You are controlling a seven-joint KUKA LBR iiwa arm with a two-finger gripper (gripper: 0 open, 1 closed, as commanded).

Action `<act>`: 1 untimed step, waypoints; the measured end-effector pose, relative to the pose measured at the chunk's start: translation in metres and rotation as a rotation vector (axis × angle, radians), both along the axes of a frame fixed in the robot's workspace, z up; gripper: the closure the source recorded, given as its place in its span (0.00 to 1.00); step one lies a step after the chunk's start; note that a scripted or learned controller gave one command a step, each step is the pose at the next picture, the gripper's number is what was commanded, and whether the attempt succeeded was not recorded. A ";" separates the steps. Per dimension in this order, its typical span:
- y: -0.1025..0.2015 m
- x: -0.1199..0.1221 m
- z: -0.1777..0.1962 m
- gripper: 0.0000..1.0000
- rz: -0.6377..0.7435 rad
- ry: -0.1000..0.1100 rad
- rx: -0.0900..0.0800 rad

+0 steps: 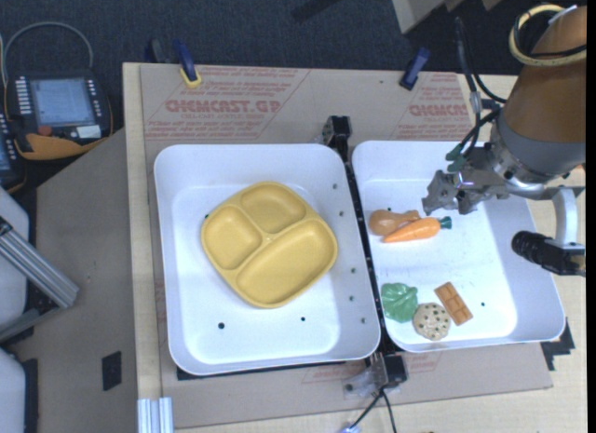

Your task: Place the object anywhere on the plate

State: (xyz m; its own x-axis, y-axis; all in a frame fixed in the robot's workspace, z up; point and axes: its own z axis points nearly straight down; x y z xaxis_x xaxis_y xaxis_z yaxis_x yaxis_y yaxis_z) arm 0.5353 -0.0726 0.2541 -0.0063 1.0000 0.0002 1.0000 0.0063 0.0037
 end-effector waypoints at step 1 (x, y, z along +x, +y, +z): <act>0.044 0.033 0.003 1.00 0.000 -0.001 0.000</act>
